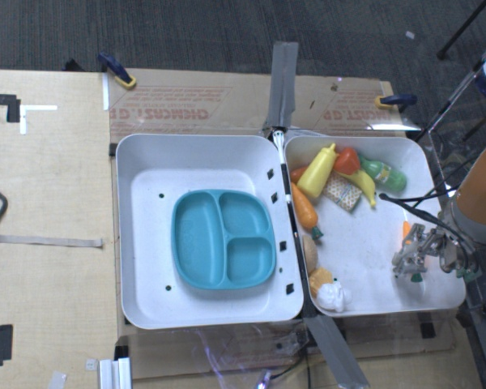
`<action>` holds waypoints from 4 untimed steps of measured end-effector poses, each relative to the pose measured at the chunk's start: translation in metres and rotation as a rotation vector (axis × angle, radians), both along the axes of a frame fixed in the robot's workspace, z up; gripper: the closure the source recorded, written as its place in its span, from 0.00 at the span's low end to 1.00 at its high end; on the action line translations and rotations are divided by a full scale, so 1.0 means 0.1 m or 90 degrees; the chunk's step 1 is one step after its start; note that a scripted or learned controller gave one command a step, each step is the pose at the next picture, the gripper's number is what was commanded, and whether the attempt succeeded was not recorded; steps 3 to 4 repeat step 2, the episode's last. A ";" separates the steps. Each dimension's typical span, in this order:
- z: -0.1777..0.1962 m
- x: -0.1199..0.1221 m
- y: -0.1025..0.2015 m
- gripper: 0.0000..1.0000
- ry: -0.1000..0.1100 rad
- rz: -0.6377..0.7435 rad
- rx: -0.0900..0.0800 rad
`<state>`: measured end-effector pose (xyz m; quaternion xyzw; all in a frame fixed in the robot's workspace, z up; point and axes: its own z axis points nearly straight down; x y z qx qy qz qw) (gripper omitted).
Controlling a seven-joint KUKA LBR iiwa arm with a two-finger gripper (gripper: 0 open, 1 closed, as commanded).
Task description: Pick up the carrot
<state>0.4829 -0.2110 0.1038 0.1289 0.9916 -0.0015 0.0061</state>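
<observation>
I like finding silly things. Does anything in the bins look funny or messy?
Nothing is spilled or broken. The toy food is bunched in the right bin's far left corner: the carrot lies against the wall under the yellow bottle. The blue tray sits slightly crooked in the left bin.

arm: enters from right edge of view, orange band visible above wrist, wrist bent down
end effector [411,259]: low, near right side of view, tips pointing down-left
fingers: too small & blurred to judge
</observation>
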 end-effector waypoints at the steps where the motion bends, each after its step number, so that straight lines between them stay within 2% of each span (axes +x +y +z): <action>1: 0.10 0.03 -0.01 1.00 -0.004 0.001 -0.002; 4: 0.20 0.05 -0.01 1.00 -0.008 0.003 -0.004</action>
